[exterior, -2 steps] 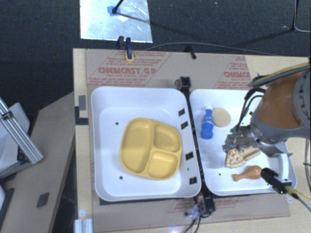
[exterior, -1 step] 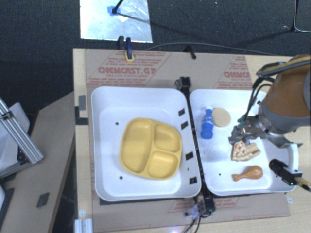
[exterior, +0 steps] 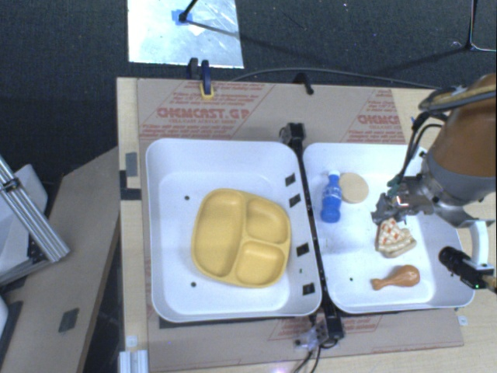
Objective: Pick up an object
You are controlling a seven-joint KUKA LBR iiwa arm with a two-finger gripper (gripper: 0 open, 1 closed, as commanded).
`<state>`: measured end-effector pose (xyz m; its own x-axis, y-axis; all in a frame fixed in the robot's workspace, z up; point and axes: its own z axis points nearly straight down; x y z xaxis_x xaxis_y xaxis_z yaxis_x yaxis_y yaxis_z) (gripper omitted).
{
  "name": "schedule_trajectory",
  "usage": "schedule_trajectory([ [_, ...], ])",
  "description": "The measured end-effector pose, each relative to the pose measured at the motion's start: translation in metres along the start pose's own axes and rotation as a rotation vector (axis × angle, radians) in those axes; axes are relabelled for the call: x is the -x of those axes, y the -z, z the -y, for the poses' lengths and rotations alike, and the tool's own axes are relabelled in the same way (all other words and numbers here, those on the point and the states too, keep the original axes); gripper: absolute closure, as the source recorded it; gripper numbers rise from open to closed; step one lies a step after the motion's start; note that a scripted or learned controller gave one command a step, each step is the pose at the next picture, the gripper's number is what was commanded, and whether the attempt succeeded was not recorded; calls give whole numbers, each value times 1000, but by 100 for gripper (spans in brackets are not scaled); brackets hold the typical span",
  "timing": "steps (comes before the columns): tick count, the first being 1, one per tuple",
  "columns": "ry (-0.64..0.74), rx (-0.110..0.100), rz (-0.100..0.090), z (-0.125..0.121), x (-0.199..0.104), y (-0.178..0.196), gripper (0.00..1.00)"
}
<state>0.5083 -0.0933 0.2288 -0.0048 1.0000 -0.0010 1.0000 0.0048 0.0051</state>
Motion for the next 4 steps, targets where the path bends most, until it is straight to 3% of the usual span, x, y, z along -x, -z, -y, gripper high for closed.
schedule_trajectory([
  [2,5,-3,-3,-6,-99,0,100],
  [3,5,-3,-3,-24,-142,-2,100],
  [4,6,-3,-4,-31,-204,3,100],
])
